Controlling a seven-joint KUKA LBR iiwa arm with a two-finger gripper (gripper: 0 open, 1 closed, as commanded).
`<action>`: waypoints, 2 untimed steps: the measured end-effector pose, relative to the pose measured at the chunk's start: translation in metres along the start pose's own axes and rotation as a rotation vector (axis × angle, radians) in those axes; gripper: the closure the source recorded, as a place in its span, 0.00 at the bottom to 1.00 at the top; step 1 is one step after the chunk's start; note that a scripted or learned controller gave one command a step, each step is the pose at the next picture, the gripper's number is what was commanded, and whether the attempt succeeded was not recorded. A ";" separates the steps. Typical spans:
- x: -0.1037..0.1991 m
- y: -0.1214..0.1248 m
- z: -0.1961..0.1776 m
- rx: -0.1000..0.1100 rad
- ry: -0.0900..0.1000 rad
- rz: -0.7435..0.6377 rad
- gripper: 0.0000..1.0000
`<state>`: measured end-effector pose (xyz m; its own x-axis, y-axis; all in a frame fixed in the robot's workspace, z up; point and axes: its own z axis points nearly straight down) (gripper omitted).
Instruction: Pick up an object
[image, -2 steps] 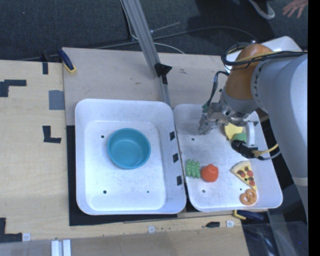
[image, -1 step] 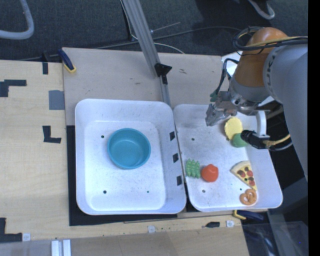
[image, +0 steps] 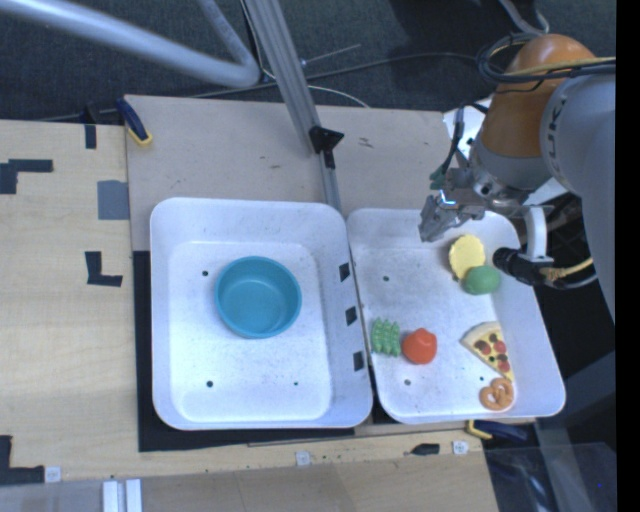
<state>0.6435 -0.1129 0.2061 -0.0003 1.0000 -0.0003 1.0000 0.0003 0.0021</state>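
Because the hand (image: 436, 226) hovers just left of the round yellow toy (image: 465, 254) in the right white bin (image: 400, 400), centre over it first; its grip I cannot tell.

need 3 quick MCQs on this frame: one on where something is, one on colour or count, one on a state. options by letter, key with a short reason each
1. Where is the blue bowl?
A. in the left bin
B. in the right bin
C. on the bare bench

2. What colour is the ball touching the yellow piece?
A. red
B. green
C. blue

3. How does the gripper stand to the items in the right bin?
A. gripping the pizza slice
B. holding the bowl
C. above the bin's far end, nothing between its fingers

Key:
1 A, the bowl sits in the middle of the left bin.
2 B, the green ball lies against the yellow piece.
3 C, the pizza slice lies apart near the bin's front.
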 end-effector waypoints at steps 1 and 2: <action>0.054 -0.007 0.006 0.003 0.001 -0.004 1.00; 0.112 -0.007 0.001 0.003 0.002 -0.004 1.00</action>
<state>0.6370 -0.0010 0.2049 -0.0047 1.0000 0.0014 1.0000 0.0047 -0.0007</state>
